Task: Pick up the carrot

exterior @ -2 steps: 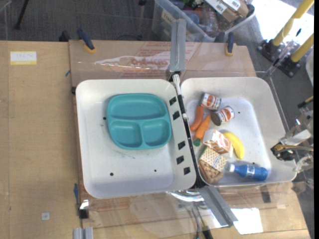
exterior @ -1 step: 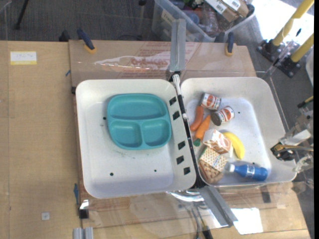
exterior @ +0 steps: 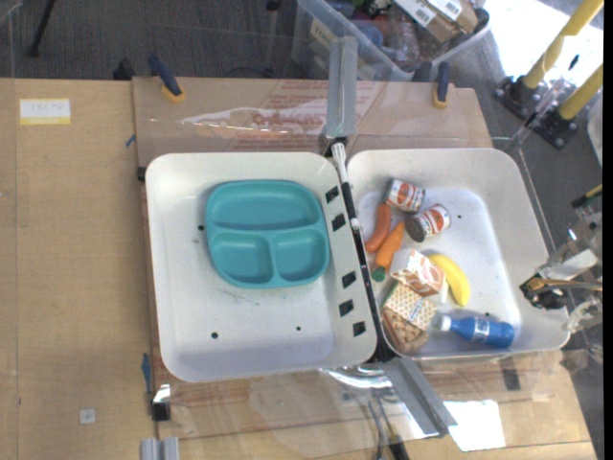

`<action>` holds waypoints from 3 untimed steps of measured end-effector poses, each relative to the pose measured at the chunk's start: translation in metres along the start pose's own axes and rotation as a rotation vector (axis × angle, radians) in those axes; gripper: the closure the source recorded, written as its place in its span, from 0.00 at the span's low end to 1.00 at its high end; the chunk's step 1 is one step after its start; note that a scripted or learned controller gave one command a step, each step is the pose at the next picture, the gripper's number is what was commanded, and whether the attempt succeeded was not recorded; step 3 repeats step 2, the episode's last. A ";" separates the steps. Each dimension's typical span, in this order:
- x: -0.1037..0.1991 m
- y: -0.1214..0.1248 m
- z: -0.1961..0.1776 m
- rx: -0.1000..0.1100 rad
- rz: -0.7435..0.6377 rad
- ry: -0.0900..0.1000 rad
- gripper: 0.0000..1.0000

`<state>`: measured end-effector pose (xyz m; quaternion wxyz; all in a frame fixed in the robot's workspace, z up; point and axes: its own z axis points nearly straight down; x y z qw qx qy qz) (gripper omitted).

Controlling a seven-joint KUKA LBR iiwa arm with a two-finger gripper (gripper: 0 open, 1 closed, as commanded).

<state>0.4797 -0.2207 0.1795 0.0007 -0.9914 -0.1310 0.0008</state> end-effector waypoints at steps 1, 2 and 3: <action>0.000 0.002 -0.177 -0.001 0.058 0.001 0.00; -0.001 0.002 -0.236 -0.002 0.060 0.002 0.00; -0.001 0.002 -0.236 -0.002 0.060 0.002 0.00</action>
